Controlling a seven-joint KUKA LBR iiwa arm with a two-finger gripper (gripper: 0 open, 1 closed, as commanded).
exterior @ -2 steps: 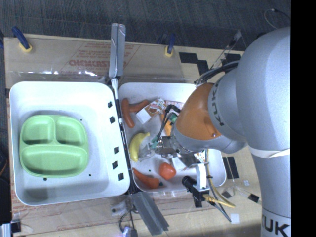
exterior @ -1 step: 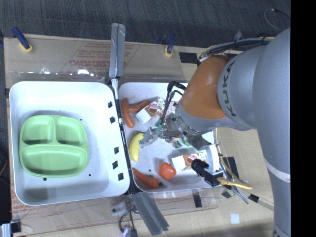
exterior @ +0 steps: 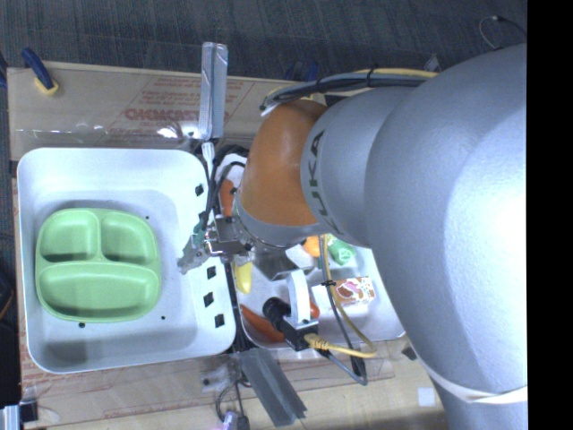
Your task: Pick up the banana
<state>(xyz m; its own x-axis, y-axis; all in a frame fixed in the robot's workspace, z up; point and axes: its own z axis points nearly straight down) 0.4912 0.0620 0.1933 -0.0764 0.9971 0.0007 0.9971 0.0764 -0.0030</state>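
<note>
A small yellow strip of the banana (exterior: 243, 277) shows in the right bin (exterior: 387, 328), just under the arm's wrist; the rest of it is hidden by the arm. The gripper (exterior: 199, 245) pokes out to the left of the orange band, low over the wall between the two bins, a little up and left of the yellow strip. Nothing can be seen held in it. The grey arm covers most of the right bin.
A green divided plate (exterior: 97, 263) lies in the left bin (exterior: 107, 164). Around the arm in the right bin are a green item (exterior: 341, 254), a red and white packet (exterior: 354, 291) and a dark red item (exterior: 258, 326). A yellow cable (exterior: 345, 351) loops at the front.
</note>
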